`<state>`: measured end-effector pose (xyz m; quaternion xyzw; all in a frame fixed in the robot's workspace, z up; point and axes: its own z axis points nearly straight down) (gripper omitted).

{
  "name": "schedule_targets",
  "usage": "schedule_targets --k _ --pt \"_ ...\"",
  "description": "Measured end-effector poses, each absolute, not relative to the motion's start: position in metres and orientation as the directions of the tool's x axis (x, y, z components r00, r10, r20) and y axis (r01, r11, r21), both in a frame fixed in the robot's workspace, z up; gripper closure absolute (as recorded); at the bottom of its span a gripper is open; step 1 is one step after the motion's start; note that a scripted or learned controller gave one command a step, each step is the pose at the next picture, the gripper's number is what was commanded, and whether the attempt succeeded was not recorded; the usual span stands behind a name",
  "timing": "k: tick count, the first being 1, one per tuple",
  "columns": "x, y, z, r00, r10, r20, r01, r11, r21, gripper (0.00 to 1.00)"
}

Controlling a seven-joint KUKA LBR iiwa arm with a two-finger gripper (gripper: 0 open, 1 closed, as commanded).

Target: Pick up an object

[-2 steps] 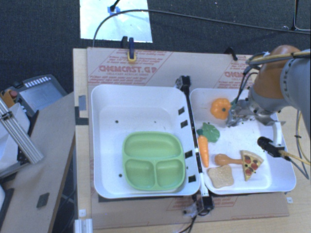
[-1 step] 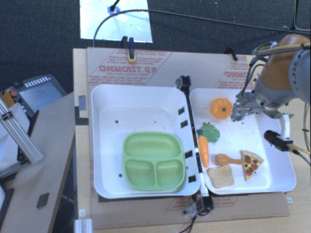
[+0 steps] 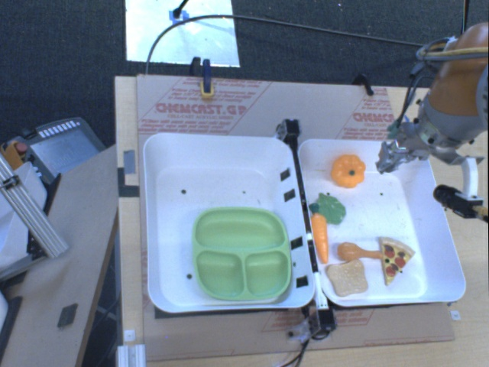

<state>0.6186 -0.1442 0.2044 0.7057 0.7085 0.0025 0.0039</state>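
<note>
The right bin (image 3: 435, 228) holds an orange pumpkin (image 3: 348, 170) near its back, a green broccoli piece (image 3: 329, 207), a carrot (image 3: 319, 237), a brown drumstick (image 3: 359, 251), a pizza slice (image 3: 395, 259) and a toast slice (image 3: 349, 278). My gripper (image 3: 390, 159) hangs over the back of this bin, a short way right of the pumpkin and apart from it. Nothing shows between its fingers.
A green divided plate (image 3: 241, 252) lies in the left bin (image 3: 164, 205). A black clip ridge (image 3: 298, 205) separates the two bins. A grey table with a device (image 3: 65, 147) stands at the left. A cable (image 3: 306, 27) runs across the dark floor behind.
</note>
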Motion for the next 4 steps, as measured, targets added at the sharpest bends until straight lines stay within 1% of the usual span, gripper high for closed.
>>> schedule_targets --k 1,3,4 --pt "0.62 -0.144 0.213 -0.004 1.0 -0.001 1.0 0.004 0.004 1.0" --pt "0.624 -0.049 0.202 -0.009 1.0 0.002 1.0 0.009 0.002 1.0" --pt "0.625 0.001 0.217 -0.01 1.0 0.002 1.0 0.01 0.003 1.0"
